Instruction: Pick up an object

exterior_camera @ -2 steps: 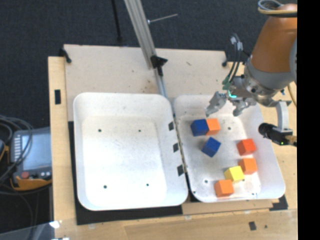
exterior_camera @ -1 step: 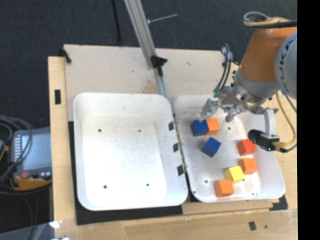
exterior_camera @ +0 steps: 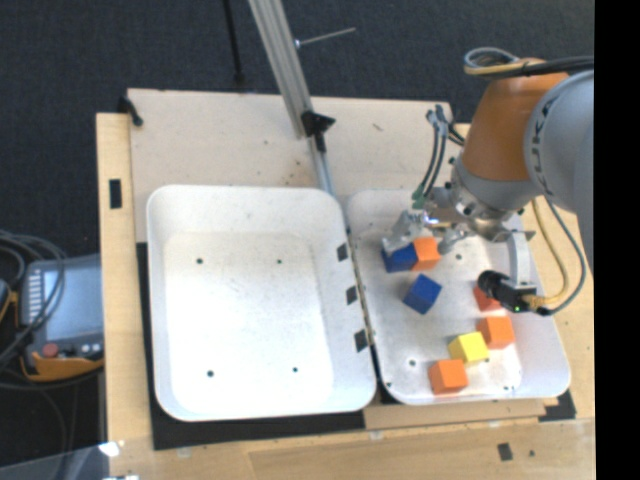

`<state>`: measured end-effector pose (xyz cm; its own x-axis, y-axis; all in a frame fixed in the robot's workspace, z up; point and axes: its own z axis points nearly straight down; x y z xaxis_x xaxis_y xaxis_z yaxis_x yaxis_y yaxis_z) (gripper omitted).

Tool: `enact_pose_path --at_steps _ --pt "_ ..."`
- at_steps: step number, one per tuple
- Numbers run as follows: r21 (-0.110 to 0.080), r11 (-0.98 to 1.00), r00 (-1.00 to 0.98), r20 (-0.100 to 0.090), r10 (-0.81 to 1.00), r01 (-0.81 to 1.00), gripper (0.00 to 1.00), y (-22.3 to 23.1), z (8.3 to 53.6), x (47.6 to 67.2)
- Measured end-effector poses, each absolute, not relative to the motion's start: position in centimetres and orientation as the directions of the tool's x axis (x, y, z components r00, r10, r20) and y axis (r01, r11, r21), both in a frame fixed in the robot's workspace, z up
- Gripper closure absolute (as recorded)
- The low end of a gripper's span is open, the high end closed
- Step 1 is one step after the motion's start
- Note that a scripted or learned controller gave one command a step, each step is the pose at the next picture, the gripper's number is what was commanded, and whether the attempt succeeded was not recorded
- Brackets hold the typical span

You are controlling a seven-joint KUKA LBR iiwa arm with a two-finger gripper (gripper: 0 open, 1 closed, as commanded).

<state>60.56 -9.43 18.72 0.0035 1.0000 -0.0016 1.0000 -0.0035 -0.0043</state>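
Observation:
My gripper hangs over the back left part of the right bin, its fingers spread apart. A small orange block lies just below, in the gap between them, and they do not look closed on it. A blue block touches that orange block on its left. Another blue block lies a little nearer the front. The grey arm with its orange band reaches in from the right.
Toward the front right of the same bin lie a red-orange piece, an orange block, a yellow block and another orange block. The left bin stands beside it. A slanted metal rail rises behind.

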Motion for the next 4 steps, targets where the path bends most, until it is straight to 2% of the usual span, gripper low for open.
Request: enact_pose_path --at_steps 1,2,3,4 --pt "-0.004 -0.003 0.003 -0.002 1.000 1.000 0.00 -9.9 14.5 60.5" --pt "0.003 -0.008 0.008 0.000 1.000 1.000 1.00 -9.9 15.8 60.7" --pt "0.008 0.002 -0.002 -0.001 1.000 1.000 1.00 -10.0 22.3 60.7" --pt "0.006 0.002 -0.002 -0.001 1.000 1.000 1.00 -10.2 26.7 61.0"
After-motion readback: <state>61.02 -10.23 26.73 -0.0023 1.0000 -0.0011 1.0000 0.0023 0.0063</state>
